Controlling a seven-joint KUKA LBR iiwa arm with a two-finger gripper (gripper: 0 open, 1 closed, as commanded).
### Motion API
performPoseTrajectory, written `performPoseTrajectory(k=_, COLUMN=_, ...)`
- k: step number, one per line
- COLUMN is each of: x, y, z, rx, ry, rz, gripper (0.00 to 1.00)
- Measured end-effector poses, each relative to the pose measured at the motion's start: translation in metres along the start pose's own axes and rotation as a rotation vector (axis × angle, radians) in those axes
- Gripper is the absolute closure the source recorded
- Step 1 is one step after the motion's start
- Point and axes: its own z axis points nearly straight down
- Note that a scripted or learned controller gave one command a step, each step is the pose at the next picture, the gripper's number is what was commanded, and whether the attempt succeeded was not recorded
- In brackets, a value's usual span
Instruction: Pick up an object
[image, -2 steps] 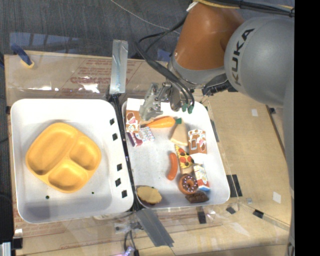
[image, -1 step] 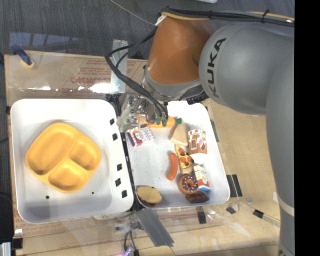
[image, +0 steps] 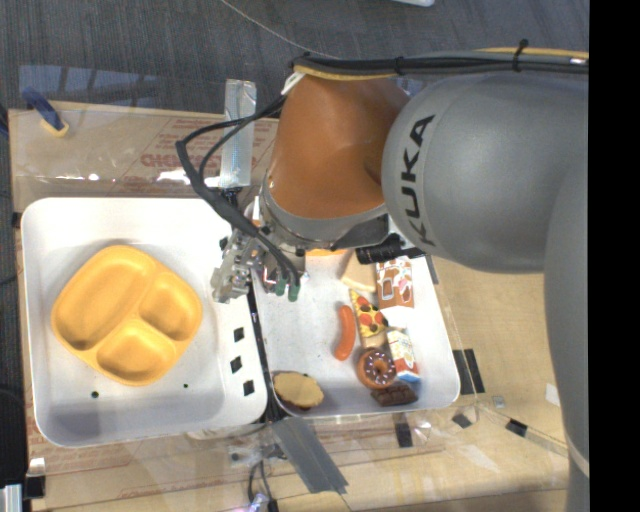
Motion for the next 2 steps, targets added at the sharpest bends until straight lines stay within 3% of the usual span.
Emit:
performPoseTrajectory(k=1, x=-0.013, y=0.048, z=0.001, rx=0.000, ry=0.000, rz=0.073, gripper=1.00)
performPoseTrajectory(k=2, x=0.024, y=0.057, z=0.038, rx=0.002, ry=0.003, rz=0.185, gripper=1.00)
